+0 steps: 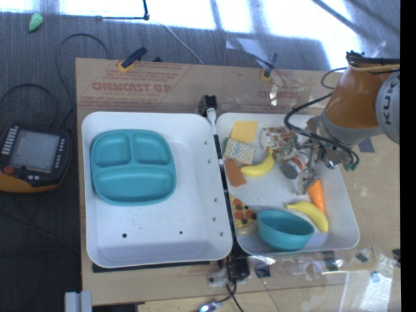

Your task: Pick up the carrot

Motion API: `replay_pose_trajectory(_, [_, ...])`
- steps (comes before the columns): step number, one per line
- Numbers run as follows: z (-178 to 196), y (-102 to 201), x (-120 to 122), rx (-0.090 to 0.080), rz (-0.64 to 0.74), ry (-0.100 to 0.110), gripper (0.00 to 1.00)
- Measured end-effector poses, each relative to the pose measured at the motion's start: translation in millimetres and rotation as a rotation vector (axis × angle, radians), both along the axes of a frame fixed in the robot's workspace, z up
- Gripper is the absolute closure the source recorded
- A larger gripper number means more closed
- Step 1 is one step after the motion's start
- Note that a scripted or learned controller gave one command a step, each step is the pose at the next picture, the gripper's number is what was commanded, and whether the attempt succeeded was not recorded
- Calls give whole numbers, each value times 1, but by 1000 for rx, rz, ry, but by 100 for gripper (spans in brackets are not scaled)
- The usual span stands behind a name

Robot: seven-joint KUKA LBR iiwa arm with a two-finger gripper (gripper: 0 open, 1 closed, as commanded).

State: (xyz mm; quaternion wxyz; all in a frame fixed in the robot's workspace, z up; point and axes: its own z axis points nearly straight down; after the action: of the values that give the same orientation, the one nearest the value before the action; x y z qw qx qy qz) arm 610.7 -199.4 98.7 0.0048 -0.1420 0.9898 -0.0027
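Camera view is showing my arm (364, 103) reaching in from the right over the right bin (344, 236), with my claw (311, 177) hanging just above the carrot (316, 194). The carrot is lying near the bin's right wall, tilted, its lower end touching or nearly touching a banana (311, 214). I cannot tell whether the claw is released or clenched; cables and wrist hardware are hiding it, and I am seeing nothing gripped.

Risks, as I am judging them:
- Crowding. The banana is sitting just beside the carrot, and a can (292, 166) is lying just left of the claw. A descent slightly off line is likely to push one of these or grip the wrong item.
- Shape. The carrot is tapering and probably smooth, so a grip near the thin end could slip.
- Wall. The bin's right wall is near, leaving little room on that side.

The right bin is also carrying a blue bowl (284, 229), a second banana (259, 168) and a yellow block (244, 132). The left bin (117, 239) is holding a teal tray (132, 166). Both bins are resting on a brown counter (130, 83). A pendant (31, 158) is lying on dark carpet (39, 259) to the left, and sunlight is striking the floor at the top.
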Motion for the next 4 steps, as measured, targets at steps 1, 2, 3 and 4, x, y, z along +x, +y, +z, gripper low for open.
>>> replay_pose_trajectory(1, [-8, -20, -38, 4, 182, -6, 0])
replay_pose_trajectory(2, [-7, -16, -56, 2, 396, -13, 0])
replay_pose_trajectory(3, [5, -16, -53, -3, 398, -17, 100])
replay_pose_trajectory(4, [4, -15, -54, -2, 398, -14, 0])
